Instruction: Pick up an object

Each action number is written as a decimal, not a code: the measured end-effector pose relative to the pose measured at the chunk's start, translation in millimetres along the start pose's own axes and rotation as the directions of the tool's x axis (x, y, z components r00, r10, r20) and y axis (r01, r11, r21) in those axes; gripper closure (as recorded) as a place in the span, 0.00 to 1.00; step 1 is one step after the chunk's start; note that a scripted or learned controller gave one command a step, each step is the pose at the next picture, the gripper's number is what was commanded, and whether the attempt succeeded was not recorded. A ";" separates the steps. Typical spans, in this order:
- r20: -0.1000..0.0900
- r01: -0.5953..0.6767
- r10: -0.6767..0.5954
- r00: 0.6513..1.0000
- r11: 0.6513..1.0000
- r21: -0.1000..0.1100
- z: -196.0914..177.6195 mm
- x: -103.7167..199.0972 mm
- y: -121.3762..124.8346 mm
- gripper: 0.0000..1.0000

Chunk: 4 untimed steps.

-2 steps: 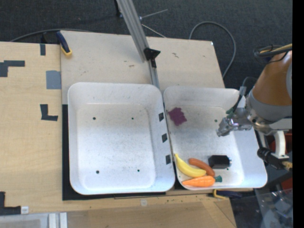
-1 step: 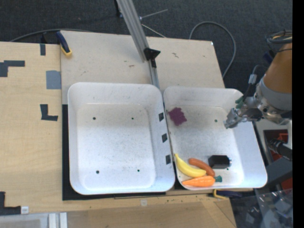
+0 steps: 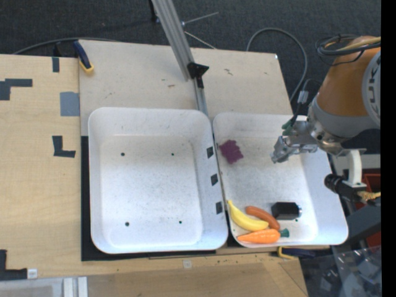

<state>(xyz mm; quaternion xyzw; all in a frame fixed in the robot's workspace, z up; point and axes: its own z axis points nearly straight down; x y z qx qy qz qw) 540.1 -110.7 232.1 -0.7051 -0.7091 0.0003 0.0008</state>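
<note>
In the right bin [image 3: 322, 228] lie a purple object [image 3: 231, 151] near the upper left, a yellow banana [image 3: 245, 220], two orange carrots [image 3: 262, 215] [image 3: 259, 236] and a black block [image 3: 286, 210] along the front edge. My gripper [image 3: 281, 151] hangs over the right part of this bin, to the right of the purple object and above the black block. Nothing shows between its tips.
The left bin [image 3: 99, 184] sits beside the right one, with a dividing rim between them. A metal rail [image 3: 176, 36] slants down from the top to the bins' far edge. A cable loops behind the right bin.
</note>
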 end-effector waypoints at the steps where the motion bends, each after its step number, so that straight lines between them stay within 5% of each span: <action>1: -0.001 0.001 -0.001 1.000 1.000 0.000 1.0 50.4 15.5 1.00; 4: 0.000 0.000 0.000 1.000 1.000 -0.001 19.6 186.7 98.6 1.00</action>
